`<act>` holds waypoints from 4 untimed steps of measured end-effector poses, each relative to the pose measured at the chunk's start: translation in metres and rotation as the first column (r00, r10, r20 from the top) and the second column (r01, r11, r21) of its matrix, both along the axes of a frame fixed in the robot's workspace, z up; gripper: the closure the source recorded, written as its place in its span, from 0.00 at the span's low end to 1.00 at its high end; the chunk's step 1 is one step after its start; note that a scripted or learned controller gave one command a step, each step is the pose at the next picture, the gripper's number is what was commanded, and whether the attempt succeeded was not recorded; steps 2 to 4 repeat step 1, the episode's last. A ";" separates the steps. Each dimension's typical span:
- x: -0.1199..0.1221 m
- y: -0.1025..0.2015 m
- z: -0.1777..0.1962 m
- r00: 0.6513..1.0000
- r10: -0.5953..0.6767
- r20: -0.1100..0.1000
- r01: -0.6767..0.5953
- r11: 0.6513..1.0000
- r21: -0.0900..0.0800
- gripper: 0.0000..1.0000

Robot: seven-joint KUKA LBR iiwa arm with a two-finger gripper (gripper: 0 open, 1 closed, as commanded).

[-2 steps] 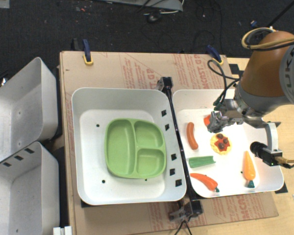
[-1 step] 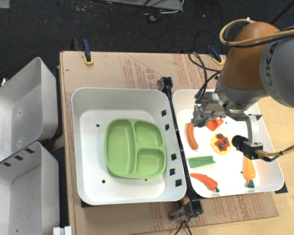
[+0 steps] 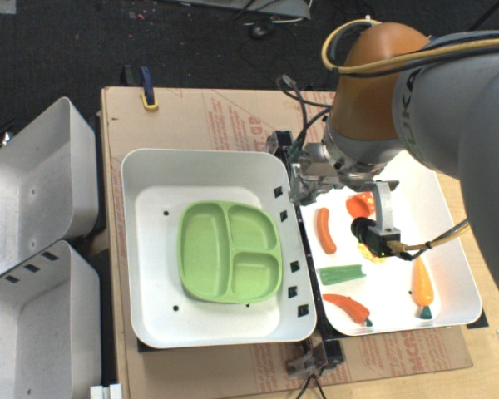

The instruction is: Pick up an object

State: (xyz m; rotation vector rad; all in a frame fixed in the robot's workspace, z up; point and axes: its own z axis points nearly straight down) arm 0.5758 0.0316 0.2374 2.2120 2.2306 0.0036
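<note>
Approach stage by my reading, nothing lifted yet: every candidate lies loose in the right bin [image 3: 397, 304]. Nearest, at its six o'clock, a red chili pepper [image 3: 347, 307]; just beyond it a flat green piece [image 3: 341, 273]; at four o'clock an orange carrot [image 3: 422, 283]. Further in, at nine o'clock, the orange-red sausage [image 3: 325, 230], and past that a red thing [image 3: 362, 204] half hidden under the wrist. Farthest, the gripper [image 3: 306, 188] hangs at eleven o'clock, over the wall shared with the left bin [image 3: 150, 223], where a green divided plate [image 3: 230, 252] lies; claw open or closed, I cannot tell. The next move calls for a short shift toward five o'clock and a descent onto the sausage, the closest target: slim, smooth, round-ended, likely to roll.
</note>
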 end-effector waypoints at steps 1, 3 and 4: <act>0.016 0.052 0.006 1.000 -0.001 0.001 0.001 1.000 0.000 1.00; 0.016 0.052 0.006 1.000 -0.001 0.001 0.001 1.000 0.000 1.00; 0.016 0.052 0.006 1.000 -0.001 0.001 0.001 1.000 0.000 1.00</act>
